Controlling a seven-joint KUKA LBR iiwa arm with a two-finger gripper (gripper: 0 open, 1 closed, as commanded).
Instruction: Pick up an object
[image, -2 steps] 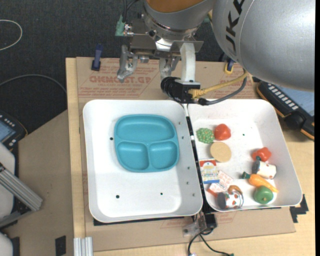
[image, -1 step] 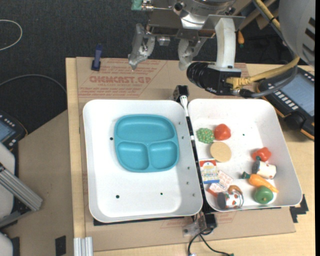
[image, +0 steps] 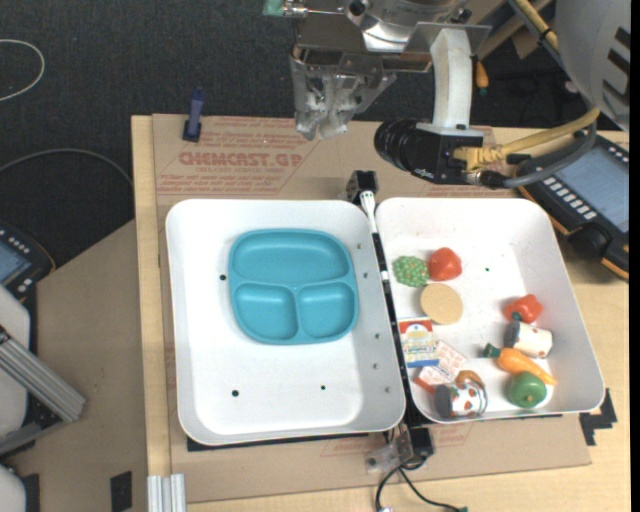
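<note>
Dark carpet (image: 80, 100) behind, pale tabletop (image: 115, 330) covered by a printed cardboard sheet (image: 240, 160), two white bins side by side on it. Left bin (image: 200, 350): one teal divided plate (image: 293, 285) with three compartments, lying flat and nearer the bin's far edge than its near edge. Right bin (image: 500, 230) holds the toy food. Green broccoli piece (image: 409, 270) and red tomato (image: 445, 264) are just beside each other toward the far-left corner, with a tan round disc (image: 441, 304) just in front of them. Printed packets (image: 420, 345) lie along the left wall. A round white, red and black item (image: 462, 397) sits at the near-left corner. Near the right wall is a red pepper (image: 524, 309), with a white and black piece (image: 530, 340) just in front of it. Then comes an orange carrot (image: 524, 363), lying across, and a green round fruit (image: 526, 390) at the near edge, touching or almost touching the carrot. Small blue clip (image: 193, 115) at the cardboard's far-left corner. Gripper (image: 322, 125) hangs over the far edge of the tabletop, beyond the far-right corner of the left bin, outside both bins and well apart from all the toys. Nothing visible between the jaws; released or clenched, can't tell from this angle.
</note>
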